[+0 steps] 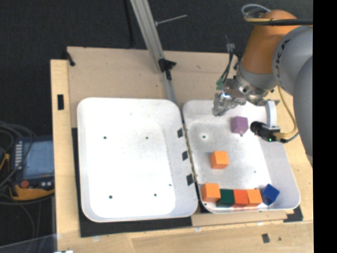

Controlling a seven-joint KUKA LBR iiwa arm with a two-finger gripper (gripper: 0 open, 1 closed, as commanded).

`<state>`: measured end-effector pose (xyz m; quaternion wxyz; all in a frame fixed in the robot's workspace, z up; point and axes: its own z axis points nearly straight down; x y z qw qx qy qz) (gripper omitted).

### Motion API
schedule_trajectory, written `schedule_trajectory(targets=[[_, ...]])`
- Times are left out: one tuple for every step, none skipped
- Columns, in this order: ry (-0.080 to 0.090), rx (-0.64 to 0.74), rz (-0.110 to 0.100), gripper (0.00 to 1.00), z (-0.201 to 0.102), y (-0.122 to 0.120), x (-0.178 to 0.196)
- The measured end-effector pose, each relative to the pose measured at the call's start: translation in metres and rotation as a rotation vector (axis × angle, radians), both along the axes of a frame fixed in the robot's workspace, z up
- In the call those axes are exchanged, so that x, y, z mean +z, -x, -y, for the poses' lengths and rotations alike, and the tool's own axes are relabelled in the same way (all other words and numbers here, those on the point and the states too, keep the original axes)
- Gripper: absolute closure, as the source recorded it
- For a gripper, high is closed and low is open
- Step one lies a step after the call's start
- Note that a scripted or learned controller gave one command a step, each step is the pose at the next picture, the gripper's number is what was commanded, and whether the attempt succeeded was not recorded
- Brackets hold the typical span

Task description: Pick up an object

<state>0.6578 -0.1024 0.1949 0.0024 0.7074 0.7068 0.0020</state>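
In the right bin a purple block lies near the far side, and an orange cube sits in the middle. Along the near wall runs a row of blocks: an orange one, a green one, two more orange ones and a blue one. My gripper hangs over the bin's far left part, just up and left of the purple block. I see nothing held in it.
The left bin lies beside the right one. A grey metal pole slants down to the bins' far junction. A black cable fitting hangs by the purple block.
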Motion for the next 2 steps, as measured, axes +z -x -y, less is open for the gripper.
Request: schedule_trajectory(targets=[[0.001,0.0,0.002,1.0,0.009,-0.005,0.061],[0.0,0.004,-0.003,1.0,0.009,-0.006,0.073]])
